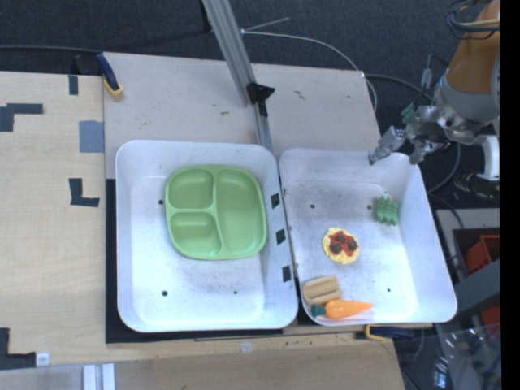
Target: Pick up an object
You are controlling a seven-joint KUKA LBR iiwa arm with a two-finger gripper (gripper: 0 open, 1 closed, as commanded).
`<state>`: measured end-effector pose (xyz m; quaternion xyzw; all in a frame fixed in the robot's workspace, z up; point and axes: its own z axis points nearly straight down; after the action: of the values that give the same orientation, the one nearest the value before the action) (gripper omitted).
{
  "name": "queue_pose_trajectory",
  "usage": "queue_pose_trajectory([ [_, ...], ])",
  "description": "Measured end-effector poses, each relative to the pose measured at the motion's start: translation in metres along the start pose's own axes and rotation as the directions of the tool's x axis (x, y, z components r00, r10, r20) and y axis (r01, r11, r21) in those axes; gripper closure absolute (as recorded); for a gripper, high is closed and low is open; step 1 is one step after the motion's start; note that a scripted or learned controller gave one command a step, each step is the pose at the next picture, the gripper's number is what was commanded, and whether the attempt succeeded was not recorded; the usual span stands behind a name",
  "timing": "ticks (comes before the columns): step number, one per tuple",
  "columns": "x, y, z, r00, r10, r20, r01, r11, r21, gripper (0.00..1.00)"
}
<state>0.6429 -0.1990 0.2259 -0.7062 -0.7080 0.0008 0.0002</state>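
Observation:
My gripper [398, 148] hovers above the far right corner of the right bin [422, 210], its two fingers spread apart with nothing between them. Below it in that bin lie a small green toy [386, 210], a yellow tart with red topping [341, 244], a tan bread-like piece [320, 288] and an orange carrot [348, 308] at the near edge. The green toy is the closest object to the gripper.
The left bin [142, 283] holds a green divided plate [216, 211]. A grey metal pole [236, 43] slants down to the seam between the bins. The arm's orange and grey wrist [471, 71] sits at the right edge.

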Motion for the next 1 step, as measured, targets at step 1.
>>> queue_pose_trajectory([
  [1, -0.0002, 0.0, -0.0001, 1.0, 0.0, 0.001, 0.0, 1.0, 0.0, 0.0],
])
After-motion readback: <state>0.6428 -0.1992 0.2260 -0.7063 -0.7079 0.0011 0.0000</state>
